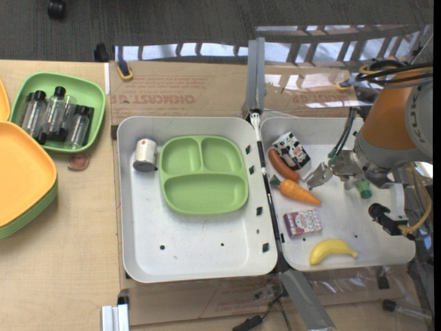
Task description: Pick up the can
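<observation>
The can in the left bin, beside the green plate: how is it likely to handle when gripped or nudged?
The can looks like smooth, shiny metal, so probably stiff but somewhat slippery. It seems to lie on its side, so a nudge may roll it. The divided green plate close beside it may crowd a finger of the claw.

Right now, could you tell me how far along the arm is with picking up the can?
Nothing looks done yet. The can lies in the left bin, just left of the green divided plate, untouched. The gripper is over the right bin, near the carrot, with nothing visible between its fingers. Still left: cross to the left bin, close on the can and lift it.
</observation>
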Robot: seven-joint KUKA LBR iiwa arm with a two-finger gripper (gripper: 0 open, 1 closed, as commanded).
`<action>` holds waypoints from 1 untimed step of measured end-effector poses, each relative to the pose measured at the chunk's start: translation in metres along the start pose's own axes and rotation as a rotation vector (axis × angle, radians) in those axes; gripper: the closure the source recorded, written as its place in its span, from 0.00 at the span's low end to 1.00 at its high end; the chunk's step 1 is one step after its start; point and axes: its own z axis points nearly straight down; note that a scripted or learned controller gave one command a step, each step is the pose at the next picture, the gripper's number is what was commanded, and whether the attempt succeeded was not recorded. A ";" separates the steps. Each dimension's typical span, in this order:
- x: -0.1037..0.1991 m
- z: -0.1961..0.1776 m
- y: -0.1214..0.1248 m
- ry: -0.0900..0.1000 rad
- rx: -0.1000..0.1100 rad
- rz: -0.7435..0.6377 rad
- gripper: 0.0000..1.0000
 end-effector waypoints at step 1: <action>0.011 -0.004 0.028 0.000 -0.001 -0.017 0.00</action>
